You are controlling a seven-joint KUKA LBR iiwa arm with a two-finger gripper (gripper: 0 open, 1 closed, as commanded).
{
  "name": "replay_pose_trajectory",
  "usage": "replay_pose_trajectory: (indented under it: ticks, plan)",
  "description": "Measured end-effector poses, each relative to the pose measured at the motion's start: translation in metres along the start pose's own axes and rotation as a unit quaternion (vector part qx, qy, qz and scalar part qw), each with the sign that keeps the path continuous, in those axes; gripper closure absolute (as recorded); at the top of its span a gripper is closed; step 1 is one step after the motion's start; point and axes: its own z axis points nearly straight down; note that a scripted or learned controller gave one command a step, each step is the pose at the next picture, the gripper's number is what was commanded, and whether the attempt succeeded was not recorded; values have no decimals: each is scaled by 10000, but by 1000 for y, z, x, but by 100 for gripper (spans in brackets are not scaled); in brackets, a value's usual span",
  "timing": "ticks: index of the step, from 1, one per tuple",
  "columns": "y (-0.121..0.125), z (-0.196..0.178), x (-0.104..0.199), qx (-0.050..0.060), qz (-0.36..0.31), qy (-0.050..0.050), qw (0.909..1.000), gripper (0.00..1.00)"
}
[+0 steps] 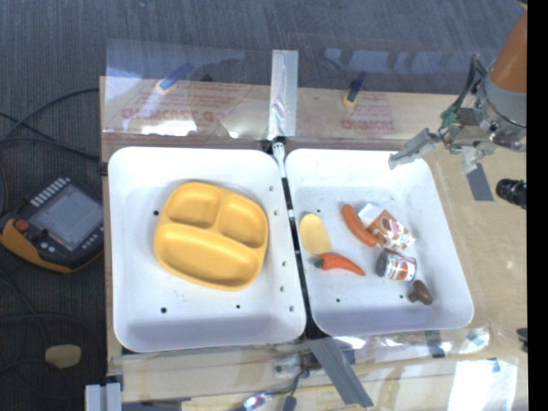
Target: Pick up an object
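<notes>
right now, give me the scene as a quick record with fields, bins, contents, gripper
left bin: holds a yellow divided plate
right bin: holds a pale yellow piece, carrot, orange sausage, small carton, can, brown lump
gripper: over the bench past the right bin's far right corner, holding nothing visible
task state: no object picked yet

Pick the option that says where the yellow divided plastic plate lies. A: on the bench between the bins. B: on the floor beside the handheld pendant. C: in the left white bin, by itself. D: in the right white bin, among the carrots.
C: the yellow divided plastic plate rests in the left white bin, while the orange carrot and small can lie in the right white bin.
</notes>
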Motion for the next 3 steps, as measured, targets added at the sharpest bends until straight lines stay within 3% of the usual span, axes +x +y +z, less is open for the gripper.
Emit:
replay_pose_trajectory:
  ticks: [1, 2, 3]
  plan:
    - [-56, 107, 25, 7, 1, 0, 10000, 0]
    - [-80, 179, 35, -11, 9, -3, 10000, 0]
    - [-27, 184, 72, -47, 11, -20, 10000, 0]
